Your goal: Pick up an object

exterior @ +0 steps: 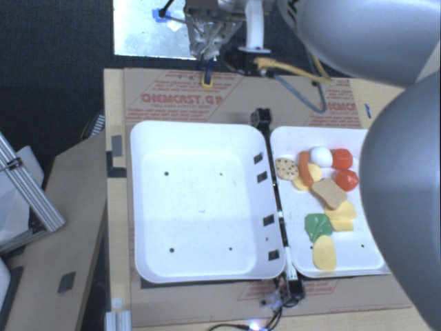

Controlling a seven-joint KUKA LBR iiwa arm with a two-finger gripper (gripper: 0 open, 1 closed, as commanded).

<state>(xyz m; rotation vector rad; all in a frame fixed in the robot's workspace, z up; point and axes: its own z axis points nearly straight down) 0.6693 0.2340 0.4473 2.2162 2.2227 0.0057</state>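
The gripper [207,55] hangs at the top of the view, beyond the far edge of both bins and over the cardboard-covered tabletop [179,98], so everything it could pick lies toward the near right of it. All the objects sit in the right bin [289,257]: a cookie [285,167], a white egg [320,156], two red pieces [343,169], a bread slice [329,193], a green piece [317,225] and a yellow lemon [324,252]. The left bin [148,254] is nearer the gripper. Its tips seem drawn together around a small yellow bit, but whether they are clenched or released cannot be told.
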